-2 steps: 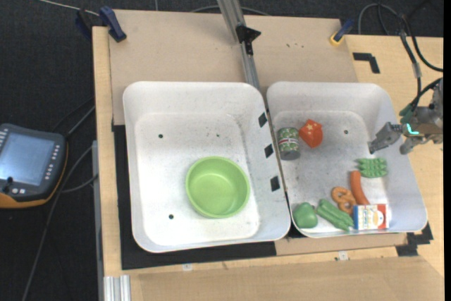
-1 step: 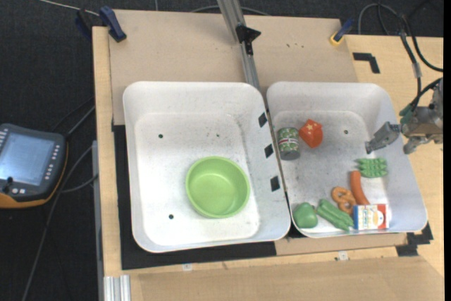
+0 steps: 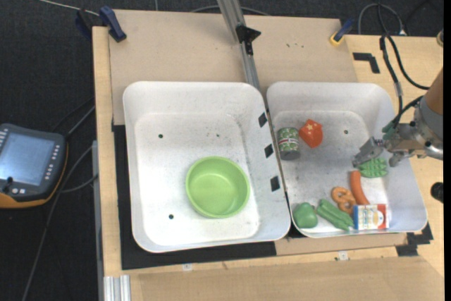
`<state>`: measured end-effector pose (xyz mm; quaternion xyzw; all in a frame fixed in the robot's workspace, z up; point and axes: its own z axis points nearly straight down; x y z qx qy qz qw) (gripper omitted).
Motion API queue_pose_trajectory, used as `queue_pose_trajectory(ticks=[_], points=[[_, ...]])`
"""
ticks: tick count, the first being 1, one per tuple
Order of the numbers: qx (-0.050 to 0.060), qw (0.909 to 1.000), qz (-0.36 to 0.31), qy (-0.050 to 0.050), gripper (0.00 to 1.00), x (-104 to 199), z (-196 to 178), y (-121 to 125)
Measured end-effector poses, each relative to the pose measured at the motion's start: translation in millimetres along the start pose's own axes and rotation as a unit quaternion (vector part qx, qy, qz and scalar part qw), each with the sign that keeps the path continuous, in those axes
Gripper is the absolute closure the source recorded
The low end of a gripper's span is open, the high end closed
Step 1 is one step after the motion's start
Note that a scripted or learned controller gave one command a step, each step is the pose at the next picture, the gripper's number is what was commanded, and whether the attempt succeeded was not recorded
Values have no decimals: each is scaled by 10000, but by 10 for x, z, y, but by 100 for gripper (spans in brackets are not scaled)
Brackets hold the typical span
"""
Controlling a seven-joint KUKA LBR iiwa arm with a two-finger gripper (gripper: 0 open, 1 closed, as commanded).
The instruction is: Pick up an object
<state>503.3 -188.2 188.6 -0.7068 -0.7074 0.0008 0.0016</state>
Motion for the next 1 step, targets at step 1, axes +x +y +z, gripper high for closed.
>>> queue_pose_trajectory(ticks=[1], points=[[0, 10000, 1, 0, 0, 49, 434, -33]])
